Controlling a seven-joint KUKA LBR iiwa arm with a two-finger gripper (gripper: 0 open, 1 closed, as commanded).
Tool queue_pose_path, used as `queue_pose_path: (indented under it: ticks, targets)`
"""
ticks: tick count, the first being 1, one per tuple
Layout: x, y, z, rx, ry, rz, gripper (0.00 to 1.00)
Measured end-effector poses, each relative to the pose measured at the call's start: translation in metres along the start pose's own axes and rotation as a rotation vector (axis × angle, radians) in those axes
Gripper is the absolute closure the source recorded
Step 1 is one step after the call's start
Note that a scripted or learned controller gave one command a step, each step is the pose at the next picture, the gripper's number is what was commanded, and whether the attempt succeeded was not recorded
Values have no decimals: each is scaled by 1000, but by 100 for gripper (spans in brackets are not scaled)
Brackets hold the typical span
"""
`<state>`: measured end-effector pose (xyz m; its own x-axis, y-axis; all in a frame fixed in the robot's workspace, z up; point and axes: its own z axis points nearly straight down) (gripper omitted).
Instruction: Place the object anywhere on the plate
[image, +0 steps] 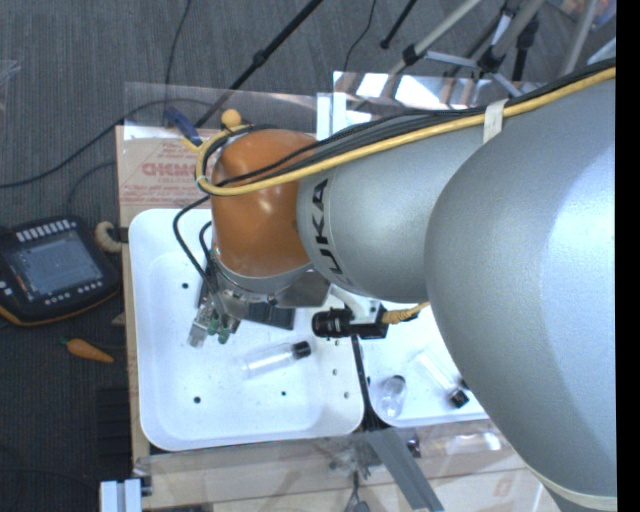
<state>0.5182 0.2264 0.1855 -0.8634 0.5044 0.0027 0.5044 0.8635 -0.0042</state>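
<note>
Your claw (210, 328) hangs low over the left white bin (160, 400), but you cannot tell from here how it is set. A clear vial with a black cap (272, 357) lies on that bin's floor, just right of the claw and apart from it.

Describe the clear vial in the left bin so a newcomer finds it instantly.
Start at the left white bin. Below the arm's orange band, on the bin floor, lies the clear vial on its side. Its see-through body and dark cap set it apart from the gripper up-left.
</note>
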Motion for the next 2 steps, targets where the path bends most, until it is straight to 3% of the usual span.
queue_pose_path:
  ticks: [1, 2]
  targets:
    - [-38, 29, -93, -1, -4, -254, 100]
    - [34, -12, 47, 1, 3, -328, 100]
